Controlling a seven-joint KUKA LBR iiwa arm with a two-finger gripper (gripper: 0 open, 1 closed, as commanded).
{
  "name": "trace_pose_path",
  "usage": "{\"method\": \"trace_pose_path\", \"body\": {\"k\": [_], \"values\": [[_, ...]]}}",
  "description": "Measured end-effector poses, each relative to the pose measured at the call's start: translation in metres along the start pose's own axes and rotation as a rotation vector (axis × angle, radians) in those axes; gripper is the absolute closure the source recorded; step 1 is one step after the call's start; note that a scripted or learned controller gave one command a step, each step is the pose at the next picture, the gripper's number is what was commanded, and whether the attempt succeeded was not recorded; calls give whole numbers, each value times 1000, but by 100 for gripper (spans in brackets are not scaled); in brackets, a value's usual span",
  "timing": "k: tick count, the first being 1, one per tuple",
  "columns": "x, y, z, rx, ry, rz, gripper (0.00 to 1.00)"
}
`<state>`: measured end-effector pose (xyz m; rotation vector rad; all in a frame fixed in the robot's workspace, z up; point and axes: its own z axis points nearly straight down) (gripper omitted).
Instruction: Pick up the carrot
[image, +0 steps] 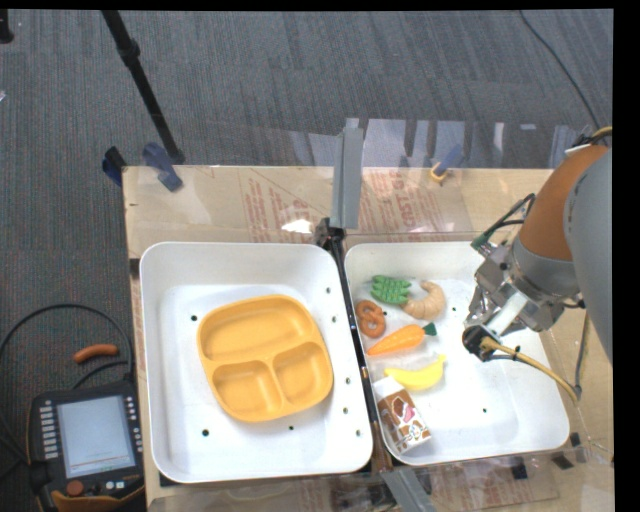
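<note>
The orange carrot (397, 340) with a small green top lies in the right bin (520, 420), near its left side, tip pointing left. My gripper (487, 318) hangs over the same bin to the carrot's right, apart from it. Nothing shows between its fingers.
Around the carrot lie a pretzel (370, 318), a green leafy toy (391, 290), a croissant (427, 299), a yellow banana (417, 375) and a small brown carton (404, 420). The left bin (170, 300) holds an orange divided plate (264, 356). A yellow cable trails right of the gripper.
</note>
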<state>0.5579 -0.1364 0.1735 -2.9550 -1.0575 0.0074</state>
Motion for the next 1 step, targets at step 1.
{"method": "trace_pose_path", "body": {"k": [1], "values": [[-57, -17, -25, 1, 1, 250, 100]]}}
